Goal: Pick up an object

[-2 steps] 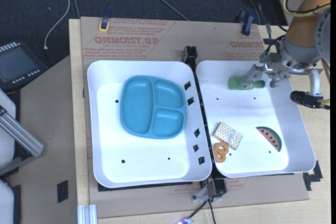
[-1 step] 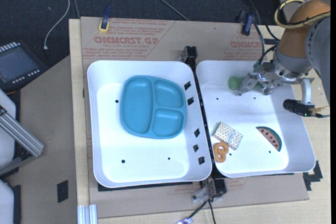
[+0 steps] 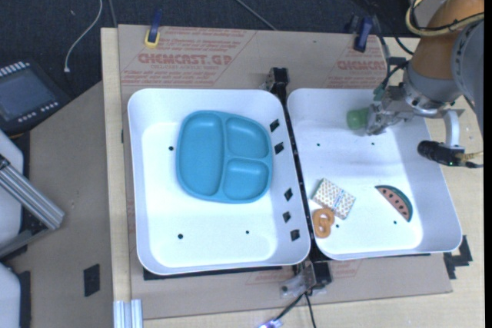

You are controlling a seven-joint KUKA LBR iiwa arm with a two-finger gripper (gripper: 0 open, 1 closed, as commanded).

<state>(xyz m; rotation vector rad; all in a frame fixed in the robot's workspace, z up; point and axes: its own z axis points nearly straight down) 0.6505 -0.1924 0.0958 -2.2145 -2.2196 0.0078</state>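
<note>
My gripper (image 3: 375, 124) is down in the far part of the right bin (image 3: 430, 242). A small green object (image 3: 357, 119) lies right at its left side, touching or nearly touching it; I cannot tell whether it is held. Nearer the front of the same bin lie a checkered packet (image 3: 334, 198), an orange pretzel-shaped piece (image 3: 323, 223) and a watermelon slice (image 3: 393, 203).
The left bin (image 3: 154, 234) holds a blue divided plate (image 3: 224, 156). A row of black clips runs along the seam between the bins (image 3: 286, 165). The grey arm with its orange band (image 3: 450, 34) comes in from the upper right.
</note>
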